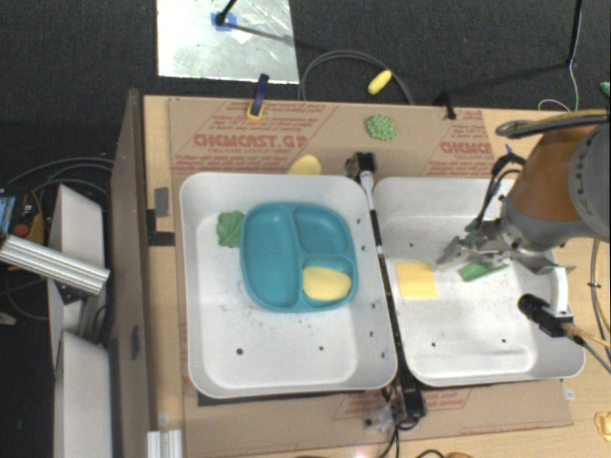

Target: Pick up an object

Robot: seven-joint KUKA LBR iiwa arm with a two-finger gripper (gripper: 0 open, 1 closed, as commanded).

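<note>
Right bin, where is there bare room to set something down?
In the right bin, the front half is bare, below the yellow square, and so is the back left corner. It is crowded mid-right, where the gripper hangs by the green piece.

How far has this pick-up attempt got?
Done: the arm has reached into the right bin, its pincer low by the green piece. In hand: nothing that can be confirmed; its grip is unclear. Left: securing and lifting an object. The yellow square lies flat beside it.

Green object (pixel 483 270) partly under fingers (pixel 456 252)
</note>
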